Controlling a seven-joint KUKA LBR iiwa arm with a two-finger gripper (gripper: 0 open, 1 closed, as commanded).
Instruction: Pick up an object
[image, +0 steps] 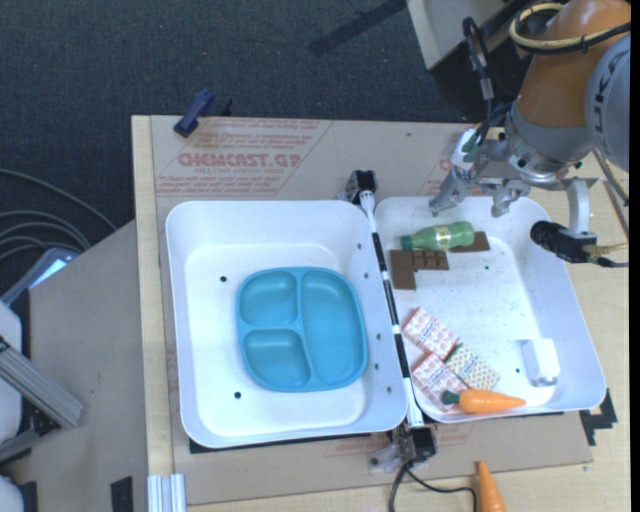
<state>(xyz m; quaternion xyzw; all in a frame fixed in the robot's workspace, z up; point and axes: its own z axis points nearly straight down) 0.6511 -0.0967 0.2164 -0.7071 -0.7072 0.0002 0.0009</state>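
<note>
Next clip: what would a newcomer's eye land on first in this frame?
Probably the blue tray, alone in the left bin. Next, the arm with its orange band, reaching in from the right, its pincer open above the right bin's far edge, just over a green bottle lying on its side. At that bin's near edge, an orange carrot stands out beside small patterned packets.

A single fixed camera looks down on the bench (250, 165) from above, at a slant — far enough back to take in both white bins. The gripper (470, 198) hangs at upper right; the left bin (190, 240) lies well to its left, the right bin (570, 330) just below it.
</note>
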